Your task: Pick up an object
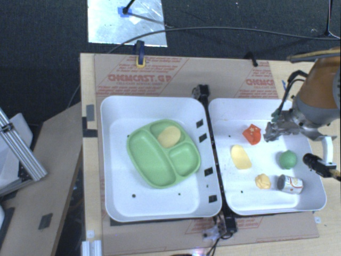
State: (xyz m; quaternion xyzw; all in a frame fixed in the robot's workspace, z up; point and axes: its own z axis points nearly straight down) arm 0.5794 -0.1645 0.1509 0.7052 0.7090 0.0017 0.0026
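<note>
Closest thing for you to grab is the red block (252,134), sitting in the upper part of the right bin (224,143), tipped a bit on one corner so it has no real long axis to worry about. The jaws (270,130) are just beside it, on the side away from the divider, so the block lies toward the left bin (114,159) from them. That's the one relation your next move hangs on: a short slide toward the divider plus a drop, I'd guess. Whether they're touching the block already I can't make out; they look barely apart.

How far the jaws are spread, I honestly can't tell you. It's a dark clump of metal from this angle, and nothing is visibly between them, so don't count it as holding anything.

Working out from the red block: the pale yellow piece (240,157) is near it, down toward the front edge of the desk. The green ball (288,159) is farther off, past the jaws and toward the front. The small yellow lump (262,181) and the can (290,184) on its side sit side by side, well apart from the block at the front wall.

Over the divider, the green divided plate (149,161) holds a yellow thing (170,136) in its upper compartment.
</note>
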